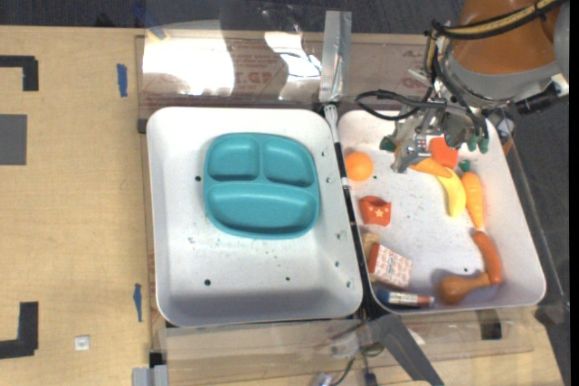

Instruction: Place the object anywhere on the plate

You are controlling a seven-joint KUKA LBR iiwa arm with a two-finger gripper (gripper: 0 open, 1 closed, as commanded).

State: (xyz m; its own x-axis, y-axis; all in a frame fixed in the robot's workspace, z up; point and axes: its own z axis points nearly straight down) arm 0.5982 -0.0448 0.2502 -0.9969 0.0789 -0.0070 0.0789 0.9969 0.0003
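Note:
A teal plate [262,185] with three compartments lies in the left white bin [181,276]. The right bin [525,276] holds toy food. My gripper [416,149] hangs low over the far part of the right bin, just left of a red-orange piece [444,151] and above the top end of a yellow banana [451,191]. An orange ball [359,165] lies to the gripper's left, near the wall between the bins. I see nothing held in the gripper.
Also in the right bin are a red piece [375,211], a snack packet [391,264], an orange carrot [473,197], a sausage [489,254], a brown drumstick [460,286] and a marker [405,296]. A clear panel [235,50] stands behind the bins.

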